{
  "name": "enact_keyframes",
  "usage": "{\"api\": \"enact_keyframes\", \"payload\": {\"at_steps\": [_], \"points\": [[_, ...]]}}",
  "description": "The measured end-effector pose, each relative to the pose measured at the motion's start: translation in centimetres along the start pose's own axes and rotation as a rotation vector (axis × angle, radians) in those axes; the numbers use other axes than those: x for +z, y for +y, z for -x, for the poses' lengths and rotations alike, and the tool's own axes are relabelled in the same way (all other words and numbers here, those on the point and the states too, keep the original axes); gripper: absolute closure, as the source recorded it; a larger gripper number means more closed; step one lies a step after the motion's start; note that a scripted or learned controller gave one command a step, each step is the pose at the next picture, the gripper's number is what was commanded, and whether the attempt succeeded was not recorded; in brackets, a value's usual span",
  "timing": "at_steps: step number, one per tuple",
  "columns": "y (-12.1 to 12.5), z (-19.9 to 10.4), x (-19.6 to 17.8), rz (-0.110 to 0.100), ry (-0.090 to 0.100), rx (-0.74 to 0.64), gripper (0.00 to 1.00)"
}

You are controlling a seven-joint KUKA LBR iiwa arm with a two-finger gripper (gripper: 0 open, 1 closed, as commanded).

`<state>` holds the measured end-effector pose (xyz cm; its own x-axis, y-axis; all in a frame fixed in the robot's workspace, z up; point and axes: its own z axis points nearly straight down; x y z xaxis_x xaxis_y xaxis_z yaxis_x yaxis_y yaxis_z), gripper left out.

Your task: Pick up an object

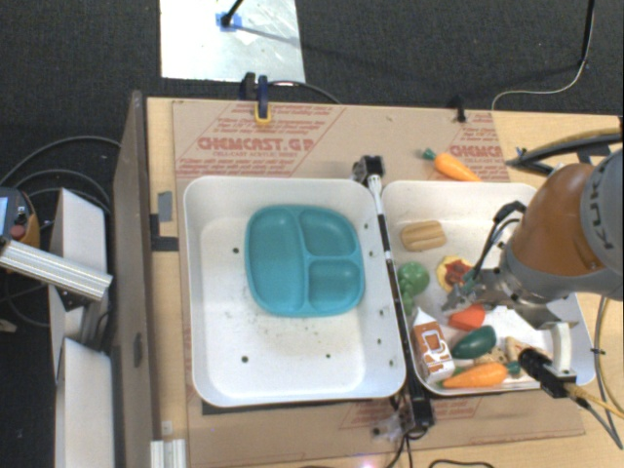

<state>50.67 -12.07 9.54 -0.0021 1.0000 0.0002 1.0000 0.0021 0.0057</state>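
The arm [570, 227] is seen over the right bin [458, 195], and much of that bin's right side is hidden by it. The gripper [466, 298] is lowered among toy foods, at a red piece [469, 317] partly covered by it; whether the gripper is open, closed or gripping cannot be told. A dark green vegetable [475, 341], a carrot [478, 375] and a small carton [432, 349] lie just beside it. A teal divided plate [304, 260] is set in the left bin [219, 359].
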Motion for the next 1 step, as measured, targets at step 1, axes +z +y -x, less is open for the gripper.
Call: {"api": "enact_keyframes", "payload": {"at_steps": [1], "points": [[1.86, -7.59, -9.43, 0.005, 0.001, -0.010, 1.00]]}}
